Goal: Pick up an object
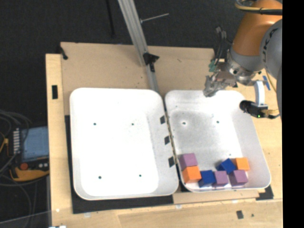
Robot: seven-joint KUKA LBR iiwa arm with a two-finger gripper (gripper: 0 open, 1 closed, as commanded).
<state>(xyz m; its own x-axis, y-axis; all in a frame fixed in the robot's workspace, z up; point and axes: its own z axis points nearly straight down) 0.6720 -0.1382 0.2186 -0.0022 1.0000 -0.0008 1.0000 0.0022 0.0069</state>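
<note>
The arm (254, 30), grey with an orange band, is reaching in from the right, and its end effector (211, 88) is hanging over the far edge of the right bin (213, 127), near that bin's far middle. How it is set cannot be told from this view, and nothing is showing in its grip.

The objects are lying well apart from the end effector, clustered along the near edge of the right bin. Toward the near left corner, a purple cube (188, 160) is sitting just behind an orange cube (192, 174), the two touching. Just beside the orange cube, a blue cube (207, 177) is resting against the near wall, with a second purple cube (221, 178) touching its right side. Further right, a third purple cube (239, 177) is lying near the near right corner, with a second blue cube (227, 166) and a smaller-looking orange cube (242, 163) sitting just behind it.

The left bin (118, 141) is lying beside the right one, their inner edges nearly touching. Both are resting on the tan surface (104, 65). A slanted metal rail (135, 30) is crossing the surface's far edge, ending between the two bins.
</note>
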